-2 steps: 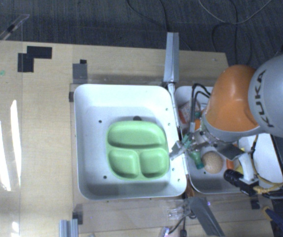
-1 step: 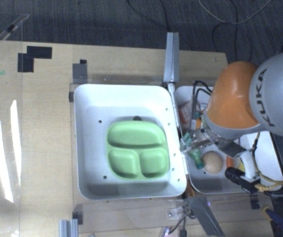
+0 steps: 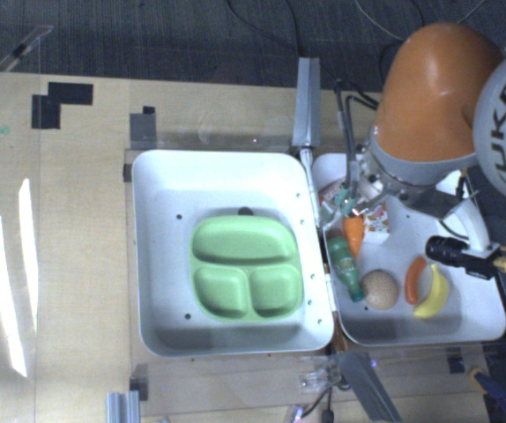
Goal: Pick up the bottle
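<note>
**Green bottle lies by the bin wall, just below the claw**

Green bottle (image 3: pixel 345 268) lies on its side in the right bin (image 3: pixel 465 324), along the wall shared w/ the left bin (image 3: pixel 156 236), just below the claw (image 3: pixel 352 199) and apart from it. Claw sits low over the right bin's upper left corner, under the orange wrist band (image 3: pixel 434 91); fingers hidden in clutter, so spread or pressed together can't be told. Orange carrot (image 3: pixel 353 233) lies directly beneath the claw, touching the bottle's top end. Brown round item (image 3: pixel 379 289) rests below and to the right, next to the bottle's lower end. Red pepper (image 3: pixel 415 280) and banana (image 3: pixel 433 293) lie further right. Green divided tray (image 3: pixel 246 266) sits in the left bin, well left of the claw. Both bins rest on the bench (image 3: pixel 59 236).
</note>
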You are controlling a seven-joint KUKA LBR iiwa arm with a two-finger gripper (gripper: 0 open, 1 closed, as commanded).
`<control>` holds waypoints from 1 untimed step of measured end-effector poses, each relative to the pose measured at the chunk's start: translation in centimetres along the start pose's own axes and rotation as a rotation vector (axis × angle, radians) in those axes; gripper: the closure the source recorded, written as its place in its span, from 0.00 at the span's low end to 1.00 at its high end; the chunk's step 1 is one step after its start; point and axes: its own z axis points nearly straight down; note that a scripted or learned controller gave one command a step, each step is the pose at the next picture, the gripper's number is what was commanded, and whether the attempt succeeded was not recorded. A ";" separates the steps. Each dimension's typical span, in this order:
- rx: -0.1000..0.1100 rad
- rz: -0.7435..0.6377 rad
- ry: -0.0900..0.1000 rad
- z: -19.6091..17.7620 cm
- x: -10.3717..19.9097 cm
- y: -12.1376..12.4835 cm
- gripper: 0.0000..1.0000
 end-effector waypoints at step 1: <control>0.000 -0.001 0.000 0.0 0.0 0.0 0.00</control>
